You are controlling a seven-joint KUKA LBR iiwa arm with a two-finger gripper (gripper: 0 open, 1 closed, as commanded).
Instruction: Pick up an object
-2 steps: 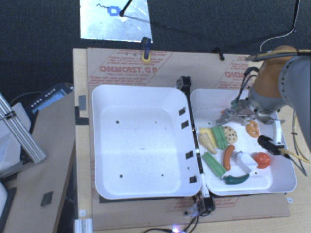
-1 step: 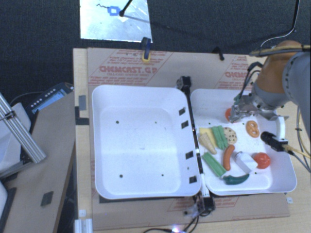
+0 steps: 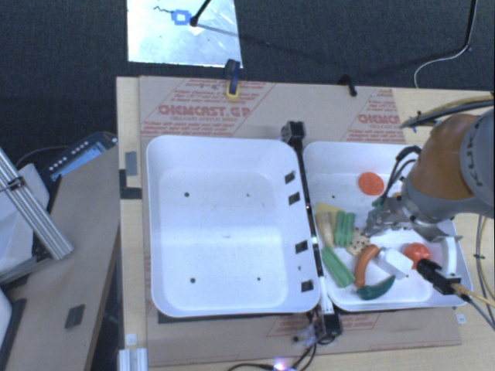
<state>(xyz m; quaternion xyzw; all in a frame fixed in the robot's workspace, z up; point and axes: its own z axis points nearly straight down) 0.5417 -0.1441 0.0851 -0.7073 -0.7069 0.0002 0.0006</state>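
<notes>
Toy vegetables (image 3: 352, 246) lie heaped in the right bin (image 3: 340, 161), just right of the divider between bins. Gripper (image 3: 379, 221) hangs over the heap; its state cannot be told. They look light, stiff and smooth; narrow middles probably suit grasping.

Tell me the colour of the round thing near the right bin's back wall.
Orange; the round piece shows clearly in the camera view.
</notes>
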